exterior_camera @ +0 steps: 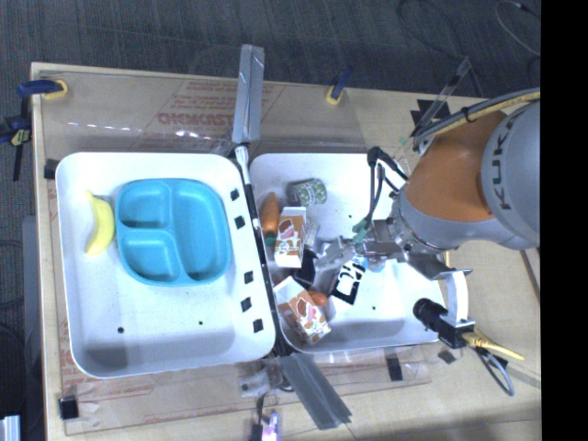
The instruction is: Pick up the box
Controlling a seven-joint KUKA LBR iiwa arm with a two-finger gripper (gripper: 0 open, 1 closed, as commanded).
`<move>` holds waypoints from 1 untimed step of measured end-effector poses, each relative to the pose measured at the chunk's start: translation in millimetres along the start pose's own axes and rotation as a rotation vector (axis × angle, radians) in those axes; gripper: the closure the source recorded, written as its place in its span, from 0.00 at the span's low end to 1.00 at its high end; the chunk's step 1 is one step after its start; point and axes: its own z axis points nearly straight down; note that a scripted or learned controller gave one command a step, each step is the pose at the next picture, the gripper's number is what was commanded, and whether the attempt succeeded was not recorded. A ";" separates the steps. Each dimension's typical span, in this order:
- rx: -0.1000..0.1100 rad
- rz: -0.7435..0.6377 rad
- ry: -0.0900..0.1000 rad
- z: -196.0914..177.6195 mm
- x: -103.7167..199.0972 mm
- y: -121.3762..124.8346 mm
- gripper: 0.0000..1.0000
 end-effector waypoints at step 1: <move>-0.003 0.100 -0.003 109.9 29.2 32.4 0.00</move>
